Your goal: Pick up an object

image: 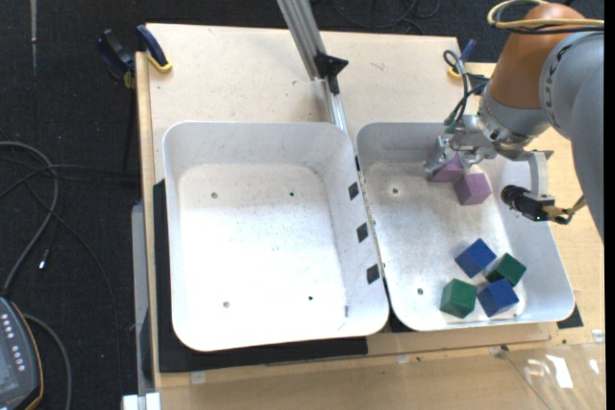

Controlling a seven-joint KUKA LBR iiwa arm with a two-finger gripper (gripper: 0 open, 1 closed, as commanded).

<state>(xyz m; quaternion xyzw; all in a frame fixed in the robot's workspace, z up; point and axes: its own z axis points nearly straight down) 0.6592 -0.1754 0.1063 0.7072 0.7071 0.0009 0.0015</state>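
Two purple blocks lie touching in the upper middle of the right bin (404, 144): a paler one (445, 173) and a larger one (473, 188) just to its lower right. My gripper (451, 158) is low over the paler block, directly at its top edge, with the grey arm and its orange band (524, 62) rising to the upper right. Whether the block is gripped is hidden by the wrist. Near the bin's front right lie two blue blocks (475, 257) (498, 296) and two green blocks (509, 269) (459, 297), clustered together.
The left bin (178, 158) sits beside the right one, with a raised divider edge (360, 206) between them. A slanted metal pole (293, 0) comes down to the bench behind the bins. A black cable part (528, 202) hangs off the arm over the right bin's rim.
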